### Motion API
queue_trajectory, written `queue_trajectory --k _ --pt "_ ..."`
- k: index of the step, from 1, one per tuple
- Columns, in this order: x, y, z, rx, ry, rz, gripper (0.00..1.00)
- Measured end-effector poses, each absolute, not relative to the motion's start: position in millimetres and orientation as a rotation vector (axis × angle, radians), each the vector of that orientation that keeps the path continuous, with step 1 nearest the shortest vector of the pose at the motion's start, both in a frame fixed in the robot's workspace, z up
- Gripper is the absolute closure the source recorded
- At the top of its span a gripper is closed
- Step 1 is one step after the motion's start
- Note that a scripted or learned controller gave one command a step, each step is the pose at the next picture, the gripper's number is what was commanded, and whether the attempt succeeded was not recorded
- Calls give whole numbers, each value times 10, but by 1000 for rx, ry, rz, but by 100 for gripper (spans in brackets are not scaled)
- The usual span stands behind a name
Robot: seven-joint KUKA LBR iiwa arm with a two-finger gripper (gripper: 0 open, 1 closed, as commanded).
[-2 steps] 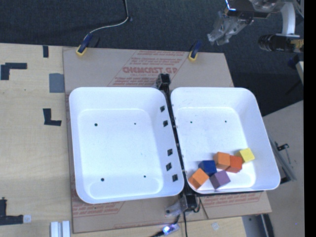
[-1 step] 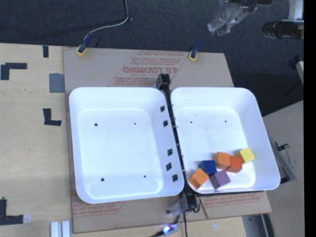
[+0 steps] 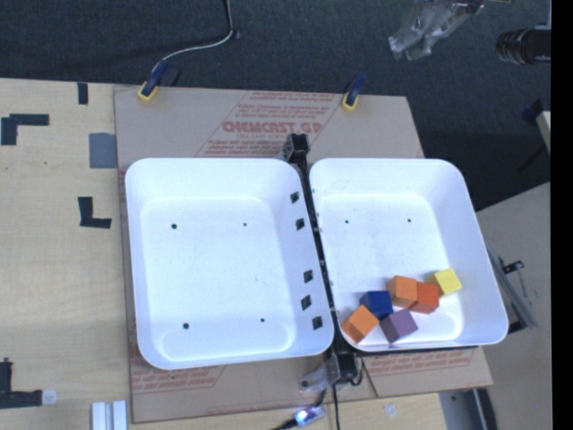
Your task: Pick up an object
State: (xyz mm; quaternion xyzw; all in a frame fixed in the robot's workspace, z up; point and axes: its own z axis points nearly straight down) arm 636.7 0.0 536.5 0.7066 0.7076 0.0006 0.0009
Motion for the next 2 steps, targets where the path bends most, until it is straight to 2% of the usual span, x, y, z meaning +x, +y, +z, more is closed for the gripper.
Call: queue_trajectory --k 2 --pt "5653 -128 5349 2222 2223 -2 100"
